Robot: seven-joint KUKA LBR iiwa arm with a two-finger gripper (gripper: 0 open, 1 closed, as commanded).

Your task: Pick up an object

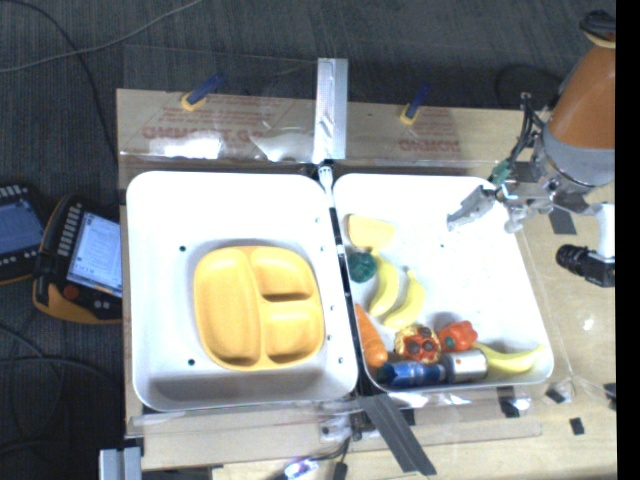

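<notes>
Tray, yellow and sectioned, fills the left bin. In the right bin toy bananas lie beside a carrot and can; likely light, rigid plastic, best pinched across the middle. The gripper hangs above the bin's far right corner; jaw state unclear.

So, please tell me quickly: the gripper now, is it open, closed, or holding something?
Gripper: nothing shows between its fingers; it hangs over the right bin, apart from the objects there. Open or shut cannot be told.
</notes>
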